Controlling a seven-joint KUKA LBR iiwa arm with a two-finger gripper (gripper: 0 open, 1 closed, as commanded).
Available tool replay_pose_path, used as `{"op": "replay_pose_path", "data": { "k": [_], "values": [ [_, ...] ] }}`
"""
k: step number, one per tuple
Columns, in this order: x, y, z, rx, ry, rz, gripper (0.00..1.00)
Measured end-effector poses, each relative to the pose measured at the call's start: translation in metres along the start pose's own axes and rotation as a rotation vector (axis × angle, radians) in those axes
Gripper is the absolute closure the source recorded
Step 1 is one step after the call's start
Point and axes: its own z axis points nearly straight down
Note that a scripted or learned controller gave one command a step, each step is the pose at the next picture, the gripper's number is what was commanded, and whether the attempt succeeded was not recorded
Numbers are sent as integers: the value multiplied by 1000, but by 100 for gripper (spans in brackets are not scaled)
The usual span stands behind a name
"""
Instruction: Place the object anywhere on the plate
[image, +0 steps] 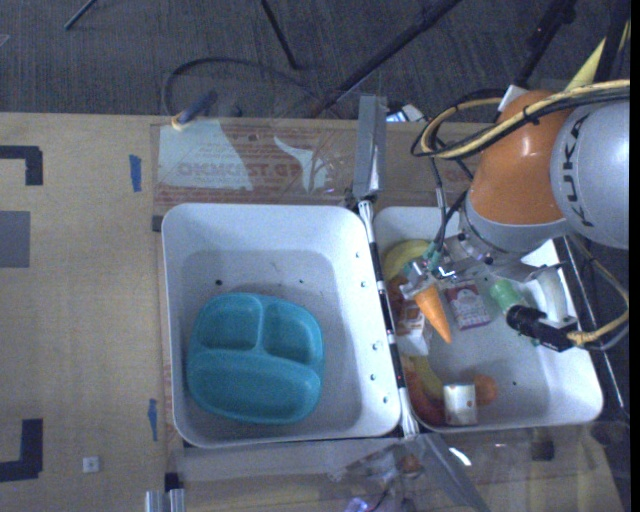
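Carrot (435, 312) sits clamped in the gripper (428, 285) at frame centre-right; teal plate (256, 357) lies lower left.

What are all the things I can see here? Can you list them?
Teal plastic plate with three sections: one, teal, inside the left bin.
Shallow white bins: two, white; left bin, right bin, side by side on the bench.
Orange carrot-shaped toy: one, orange, in the right bin, right below the arm's wrist.
Yellow banana-shaped toy: one, yellow, at the far left of the right bin.
Small pinkish printed packet: one, beside the carrot.
Small green item: one, green, right of the packet; too small to identify.
Silvery block: one, near the right bin's front edge, among orange and red toys.
Grey robot arm with orange band: one, reaching over the right bin.
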Motion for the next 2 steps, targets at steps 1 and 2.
{"op": "replay_pose_path", "data": {
  "k": [1,2],
  "values": [
    [123,-31,1,0,-1,-137,100],
    [203,34,5,-5,-3,-255,100]
  ]
}}
